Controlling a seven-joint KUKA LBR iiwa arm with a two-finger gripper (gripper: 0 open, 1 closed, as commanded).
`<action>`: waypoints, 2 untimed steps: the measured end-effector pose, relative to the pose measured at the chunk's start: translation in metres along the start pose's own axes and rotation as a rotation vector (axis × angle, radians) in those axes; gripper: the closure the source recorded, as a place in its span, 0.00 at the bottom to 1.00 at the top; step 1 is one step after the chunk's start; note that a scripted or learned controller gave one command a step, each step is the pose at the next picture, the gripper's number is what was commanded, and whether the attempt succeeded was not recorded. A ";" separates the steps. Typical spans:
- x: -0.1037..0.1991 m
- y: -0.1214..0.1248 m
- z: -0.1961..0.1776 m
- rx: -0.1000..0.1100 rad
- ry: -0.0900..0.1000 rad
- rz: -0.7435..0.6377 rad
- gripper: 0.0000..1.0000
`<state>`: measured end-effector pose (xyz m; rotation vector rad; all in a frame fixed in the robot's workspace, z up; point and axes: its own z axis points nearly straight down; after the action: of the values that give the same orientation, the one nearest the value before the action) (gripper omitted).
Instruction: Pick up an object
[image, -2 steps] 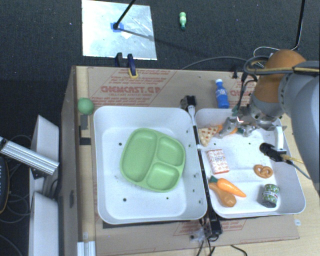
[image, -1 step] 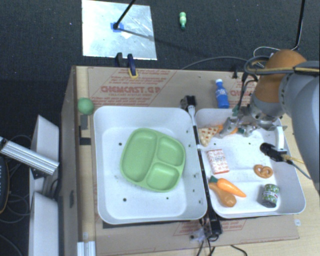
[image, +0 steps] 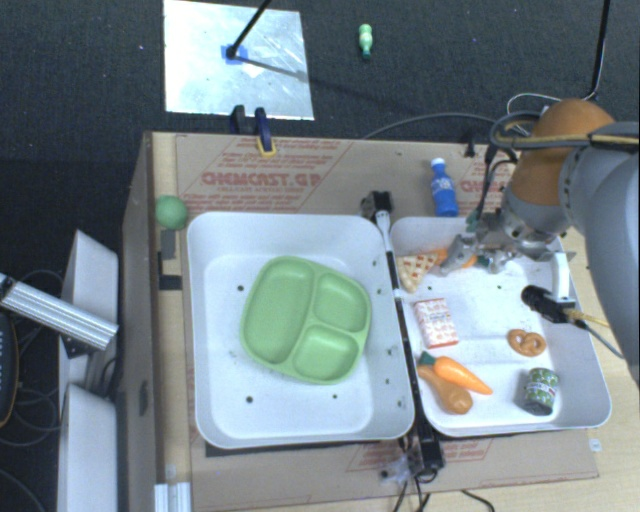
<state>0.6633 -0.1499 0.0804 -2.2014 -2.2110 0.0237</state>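
Camera view had the gripper (image: 478, 250) low beside the small waffle-patterned pizza slice (image: 416, 268), near the right white bin's (image: 590, 395) far-left corner; finger spacing unreadable. Slice looked light, stiff, flat — edges the likeliest hold.

A counter (image: 300, 170) topped with printed brown board carried two shallow white bins side by side. The left bin (image: 215, 400) held a pale green divided tray (image: 305, 318), set at a slight angle near the middle. A green ball (image: 171, 211) lay on the counter just beside the left bin's far left corner. A blue bottle (image: 443, 187) with a white cap stood on the board just beyond the right bin (image: 590, 395). Two dark clips (image: 251, 122) gripped the counter's far edge. Beyond it, on dark floor, lay a shiny square sheet (image: 237, 60) and, well apart, a small green figure (image: 366, 40).
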 end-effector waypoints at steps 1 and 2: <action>0.003 0.000 0.000 -0.002 -0.004 0.000 0.00; 0.001 0.000 0.000 -0.001 0.000 0.000 0.00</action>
<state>0.6636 -0.1489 0.0805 -2.2015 -2.2121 0.0222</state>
